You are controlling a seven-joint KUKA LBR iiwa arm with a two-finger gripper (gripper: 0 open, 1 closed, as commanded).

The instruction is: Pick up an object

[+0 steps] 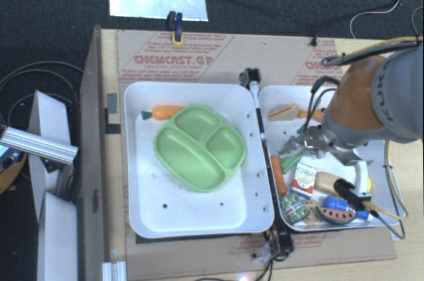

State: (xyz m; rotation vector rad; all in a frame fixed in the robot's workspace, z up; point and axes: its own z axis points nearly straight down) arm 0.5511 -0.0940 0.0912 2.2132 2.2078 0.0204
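Arm low over the crowded right bin, no object lifted yet.

Largest first: cardboard-covered worktop [199, 54]; grey arm with orange band [361, 97] reaching in over the right edge; left shallow white bin [142, 207] carrying a pale green divided plastic plate [199, 147] and, toward its far edge, an orange toy carrot [165, 112]; right shallow white bin [391, 223] packed along its near edge with a small printed carton [303, 178], a toy watermelon slice [336, 213], and a slim orange stick [277, 173] against the dividing wall. Gripper [299, 144] hanging just beside the carton; cannot tell open or closed. Likely trouble: closing on two touching items, or skidding off the flat carton and coming up with nothing.
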